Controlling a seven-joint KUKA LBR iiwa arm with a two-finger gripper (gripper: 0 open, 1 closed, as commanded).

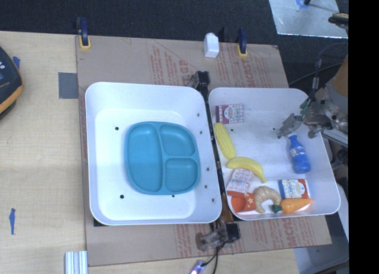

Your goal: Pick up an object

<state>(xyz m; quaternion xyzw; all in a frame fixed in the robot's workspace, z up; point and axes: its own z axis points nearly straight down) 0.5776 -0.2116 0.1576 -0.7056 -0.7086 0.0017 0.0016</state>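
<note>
The right bin holds several small objects: a blue bottle, a corn cob, a banana, a small carton, a white packet, a croissant, a juice box and a carrot. My gripper hangs over the right bin's right side, just above and left of the blue bottle. Its fingers are spread with nothing between them.
The left bin holds a blue divided plate. A red piece lies under the white packet. Clamps hold the cardboard base at its back edge. A dark device sits at the far left of the bench.
</note>
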